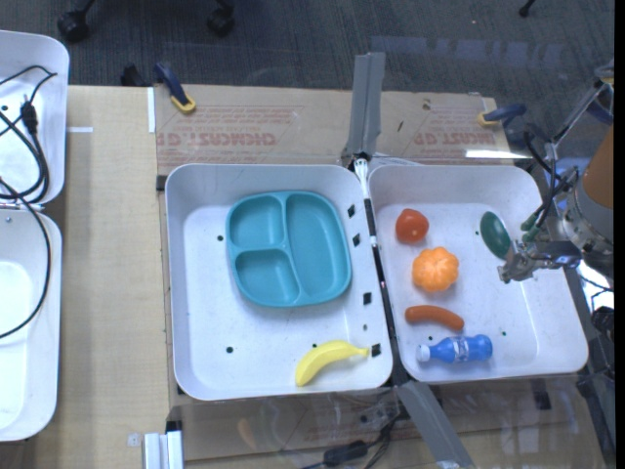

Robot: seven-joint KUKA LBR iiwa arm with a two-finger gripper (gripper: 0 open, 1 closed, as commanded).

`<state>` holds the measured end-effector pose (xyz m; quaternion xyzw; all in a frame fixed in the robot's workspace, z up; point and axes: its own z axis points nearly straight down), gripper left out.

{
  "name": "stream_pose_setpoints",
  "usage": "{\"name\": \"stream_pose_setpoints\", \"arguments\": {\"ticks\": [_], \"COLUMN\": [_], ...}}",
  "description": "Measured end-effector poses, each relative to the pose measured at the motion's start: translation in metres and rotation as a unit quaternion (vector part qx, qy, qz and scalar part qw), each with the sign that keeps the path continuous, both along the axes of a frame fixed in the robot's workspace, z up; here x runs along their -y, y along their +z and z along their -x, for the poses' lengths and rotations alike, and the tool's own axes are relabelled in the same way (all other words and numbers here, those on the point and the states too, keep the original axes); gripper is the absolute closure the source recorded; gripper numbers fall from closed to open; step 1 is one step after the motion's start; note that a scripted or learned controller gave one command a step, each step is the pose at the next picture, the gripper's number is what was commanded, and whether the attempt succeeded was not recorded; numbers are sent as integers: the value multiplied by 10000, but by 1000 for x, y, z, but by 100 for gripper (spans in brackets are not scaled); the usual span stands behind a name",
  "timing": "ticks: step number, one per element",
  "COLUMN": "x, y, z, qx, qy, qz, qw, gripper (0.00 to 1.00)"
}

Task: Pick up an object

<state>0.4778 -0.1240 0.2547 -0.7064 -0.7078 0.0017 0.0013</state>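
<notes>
The right bin [547,355] holds a red tomato [411,226], an orange [436,270], a red-orange sausage [435,316], a blue bottle [459,350] lying on its side, and a dark green oval piece [494,233]. My gripper [516,265] hangs at the right side of this bin, just below and right of the green piece, well right of the orange. Nothing shows between its fingers. In the left bin [190,291] lie a teal divided plate [289,248] and a yellow banana [330,360].
A grey divider post [366,106] stands behind the seam between the bins. Cardboard [254,130] lies behind the bins, with blue-and-yellow clamps [174,88] at its corners. White trays with black cables [24,125] sit at the far left.
</notes>
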Motion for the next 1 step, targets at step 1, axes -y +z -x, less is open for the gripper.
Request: {"name": "stream_pose_setpoints", "arguments": {"ticks": [1], "x": [38], "y": [65], "z": [0], "qx": [14], "qy": [-16], "qz": [6], "qw": [10000], "gripper": [100]}}
